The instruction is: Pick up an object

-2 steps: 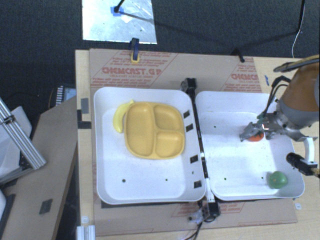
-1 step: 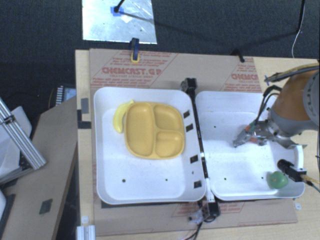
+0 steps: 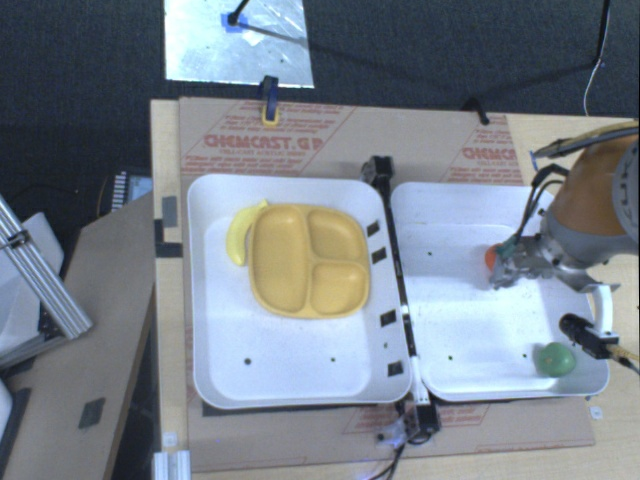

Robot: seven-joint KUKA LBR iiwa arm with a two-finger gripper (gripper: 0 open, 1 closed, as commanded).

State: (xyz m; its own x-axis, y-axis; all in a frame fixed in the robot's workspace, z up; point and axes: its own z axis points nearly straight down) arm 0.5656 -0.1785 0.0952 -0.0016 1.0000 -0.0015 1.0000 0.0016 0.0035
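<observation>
The small orange-red object (image 3: pixel 491 257) lies in the right bin (image 3: pixel 450 298), on its floor toward the right side, about midway between the far and near walls. Only a sliver of it shows: the gripper (image 3: pixel 506 268) covers its right part, so you cannot judge its shape or any long axis from here. The object sits at the left edge of the gripper, touching it or just beside it in this view, which places it on the side away from the arm. Whether it lies between the gripping parts or merely beside them cannot be told, and whether the gripper is open or closed cannot be told either. Treat the grasp as unconfirmed.

A green ball (image 3: pixel 554 359) rests in the same bin's near right corner, well apart from the gripper and close beside a black fitting on the arm (image 3: pixel 590 208). It is the other candidate, lying nearer the camera from the gripper's present position.

In the left bin (image 3: pixel 215 348), a yellow divided plate (image 3: pixel 305 260) lies with a banana (image 3: pixel 240 233) tucked at its left rim. Both are across the dividing walls, farthest from the gripper.
</observation>
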